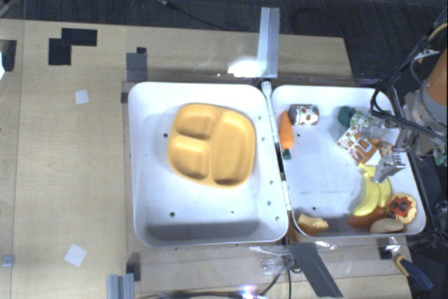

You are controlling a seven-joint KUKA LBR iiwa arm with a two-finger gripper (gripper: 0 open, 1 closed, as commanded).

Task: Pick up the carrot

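Camera view looks down at a slant on a pale wooden bench that carries two shallow white bins side by side. In the left bin sits a yellow divided tray, roughly in the middle, with nothing else around it. In the right bin the carrot lies against the left wall, close to the divider between the bins, its orange body pointing toward the far side and a dark green end toward the near side. Just to its right, near the far wall, is a small can lying on its side. A green object and a printed packet lie farther right. Along the near right corner are a banana, a red piece of fruit, and a tan, bread-like piece by the near wall.

The arm reaches in from the right edge, its grey body and dark cables showing at the bin's right rim. The pincer hangs low over the right part of that bin, just above the banana and beside the packet, well apart from the carrot. Its metal tips point down and leftward; whether they are spread or closed I cannot tell, and nothing can be seen between them.
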